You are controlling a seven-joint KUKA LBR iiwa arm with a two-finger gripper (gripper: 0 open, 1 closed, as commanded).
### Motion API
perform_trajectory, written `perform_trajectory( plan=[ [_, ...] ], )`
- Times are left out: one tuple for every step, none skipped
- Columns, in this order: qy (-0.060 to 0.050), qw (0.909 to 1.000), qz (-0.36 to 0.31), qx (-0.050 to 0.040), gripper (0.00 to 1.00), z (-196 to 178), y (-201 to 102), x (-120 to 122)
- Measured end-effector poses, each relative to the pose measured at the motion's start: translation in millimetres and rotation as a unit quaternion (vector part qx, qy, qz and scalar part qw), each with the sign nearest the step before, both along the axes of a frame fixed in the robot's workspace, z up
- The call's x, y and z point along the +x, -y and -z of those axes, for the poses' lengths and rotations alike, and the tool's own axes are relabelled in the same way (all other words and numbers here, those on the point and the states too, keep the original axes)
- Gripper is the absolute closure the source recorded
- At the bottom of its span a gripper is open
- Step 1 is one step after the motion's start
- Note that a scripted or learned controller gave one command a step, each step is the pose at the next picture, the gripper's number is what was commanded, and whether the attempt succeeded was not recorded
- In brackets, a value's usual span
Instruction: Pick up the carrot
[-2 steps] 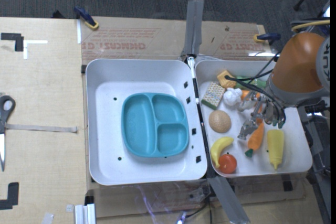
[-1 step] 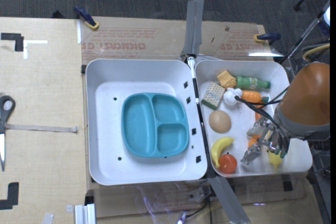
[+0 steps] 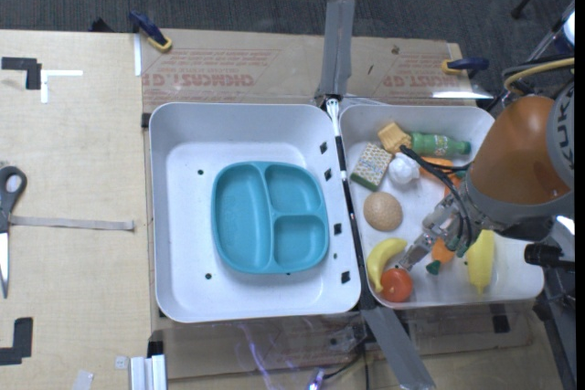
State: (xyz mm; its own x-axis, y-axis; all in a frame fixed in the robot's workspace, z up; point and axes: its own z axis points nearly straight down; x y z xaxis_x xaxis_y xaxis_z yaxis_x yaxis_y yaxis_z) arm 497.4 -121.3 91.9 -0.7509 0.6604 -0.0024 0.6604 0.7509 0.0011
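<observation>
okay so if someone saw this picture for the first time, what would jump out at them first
Probably the teal divided plate sitting alone in the left bin. Next, the grey and orange arm reaching from the right over the right bin, its gripper low among crowded toy foods near a tomato and banana.

The left bin point(image 3: 174, 224) holds a teal plate point(image 3: 271, 216). In the right bin point(image 3: 512, 288), the gripper point(image 3: 422, 248) sits low among the food, just at 1 o'clock of the tomato point(image 3: 396, 285) and beside a banana point(image 3: 381, 257). An orange piece, perhaps the carrot point(image 3: 441, 254), lies against it. An egg-like ball point(image 3: 383, 211) rests at 11 o'clock of the gripper.
</observation>
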Motion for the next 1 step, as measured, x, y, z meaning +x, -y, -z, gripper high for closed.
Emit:
perform_trajectory(
  plan=[
    [0.002,1.0,-0.001,-0.0008,1.0,-9.5,0.2,1.9]
  ],
)
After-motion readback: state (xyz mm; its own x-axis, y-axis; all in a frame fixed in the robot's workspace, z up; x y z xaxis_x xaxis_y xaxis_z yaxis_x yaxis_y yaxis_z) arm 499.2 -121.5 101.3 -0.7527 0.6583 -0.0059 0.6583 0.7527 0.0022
